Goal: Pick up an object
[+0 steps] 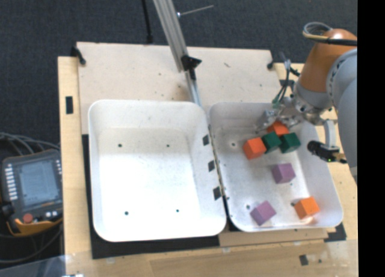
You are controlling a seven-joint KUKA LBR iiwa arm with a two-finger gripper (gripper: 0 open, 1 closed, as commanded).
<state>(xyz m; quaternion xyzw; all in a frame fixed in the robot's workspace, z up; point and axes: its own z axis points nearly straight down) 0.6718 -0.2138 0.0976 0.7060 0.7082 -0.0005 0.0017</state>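
Note:
The right bin (237,213) holds several small blocks. An orange block (254,148) lies near its middle, with two dark green blocks (272,142) (290,142) beside it. A second orange block (278,129) sits just behind the green ones, right under my gripper (272,118). Further forward lie a purple block (283,173), another purple block (263,212) and an orange block (307,207). My gripper hangs low over the back of the cluster, and the arm hides how its tips stand.
The left bin (102,149) stands beside the right one. A slanted aluminium rail (171,23) rises from the back of the bench between the bins. A teach pendant (31,185) rests off the bench at the far left.

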